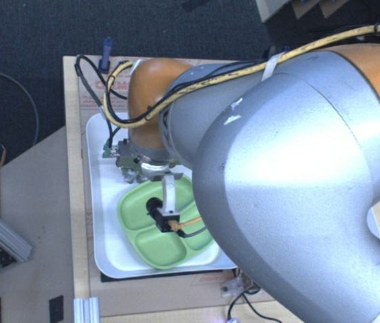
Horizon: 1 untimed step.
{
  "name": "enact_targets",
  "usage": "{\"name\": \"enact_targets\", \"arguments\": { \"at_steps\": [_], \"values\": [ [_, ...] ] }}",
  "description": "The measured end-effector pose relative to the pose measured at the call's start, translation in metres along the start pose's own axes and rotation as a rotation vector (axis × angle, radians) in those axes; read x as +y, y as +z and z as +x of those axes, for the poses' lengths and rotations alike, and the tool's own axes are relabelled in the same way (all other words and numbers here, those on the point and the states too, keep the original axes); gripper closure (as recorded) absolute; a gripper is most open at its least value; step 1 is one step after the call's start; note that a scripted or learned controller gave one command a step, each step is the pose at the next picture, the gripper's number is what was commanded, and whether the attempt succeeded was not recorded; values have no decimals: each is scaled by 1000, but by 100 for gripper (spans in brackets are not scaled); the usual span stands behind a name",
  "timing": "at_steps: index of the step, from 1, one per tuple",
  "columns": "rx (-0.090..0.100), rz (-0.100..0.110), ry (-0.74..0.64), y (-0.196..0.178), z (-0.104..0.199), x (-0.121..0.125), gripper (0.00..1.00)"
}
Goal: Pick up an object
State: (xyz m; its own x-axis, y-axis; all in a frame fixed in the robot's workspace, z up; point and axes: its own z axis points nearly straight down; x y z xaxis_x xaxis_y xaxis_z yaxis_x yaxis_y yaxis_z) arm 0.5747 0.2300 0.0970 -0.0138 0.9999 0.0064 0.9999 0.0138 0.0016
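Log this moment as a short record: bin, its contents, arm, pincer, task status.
bin: white bin, at the view's left
contents: green divided plate, lying flat in the bin's near half
arm: grey arm with orange band, reaching in from the right, over the bin
pincer: pincer low at the plate's far edge; state cannot be told
task status: no object seen held

From my remote station this reads as a robotics lab: a bulky grey industrial arm (291,173) reaches over a pale wooden bench (82,180), beside a bare aluminium framing rail (5,233) on dark grey carpet (28,25).
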Motion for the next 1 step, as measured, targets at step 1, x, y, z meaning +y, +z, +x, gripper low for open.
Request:
{"name": "enact_targets", "arguments": {
  "at_steps": [1],
  "values": [
    [-3,-14,11,-144,-5,50,100]
  ]
}}
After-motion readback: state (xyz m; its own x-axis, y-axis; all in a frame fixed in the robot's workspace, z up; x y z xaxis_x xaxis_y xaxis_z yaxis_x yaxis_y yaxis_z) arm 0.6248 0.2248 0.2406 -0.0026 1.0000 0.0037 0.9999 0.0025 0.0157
